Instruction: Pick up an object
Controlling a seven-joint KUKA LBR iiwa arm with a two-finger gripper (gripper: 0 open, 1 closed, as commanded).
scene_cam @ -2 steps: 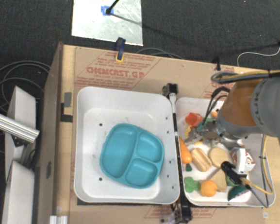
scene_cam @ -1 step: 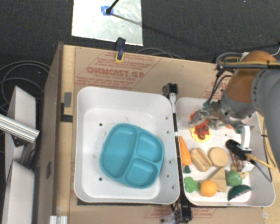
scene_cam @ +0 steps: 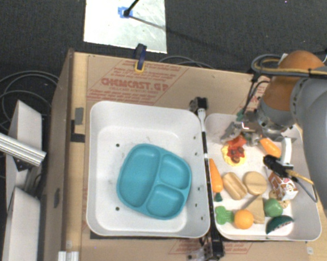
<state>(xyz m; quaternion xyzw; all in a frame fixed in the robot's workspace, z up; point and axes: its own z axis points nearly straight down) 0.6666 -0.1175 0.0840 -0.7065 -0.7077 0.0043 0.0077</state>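
The tool (scene_cam: 241,130) is down at the far end of the right bin (scene_cam: 308,228), poised right over a red-and-yellow toy (scene_cam: 234,151). That looks like its chosen target, though nothing is visibly caught in it, and whether it is spread or closed I cannot tell from here. The arm (scene_cam: 314,100) leans in low from the right, presumably so it can reach straight down into the shallow bin.

Moving outward, the right bin is crowded with play food: a carrot (scene_cam: 215,175) along the dividing wall, a hot-dog bun (scene_cam: 235,185), a round biscuit (scene_cam: 255,183), an orange (scene_cam: 244,219) and a green piece (scene_cam: 272,207), all close together, so a clean grasp looks tricky.

The left bin (scene_cam: 102,150) carries a blue divided plate (scene_cam: 154,180).

On the desk (scene_cam: 173,79), red lettering reads roughly "CHEMCAST"; the rest is too blurred to read.
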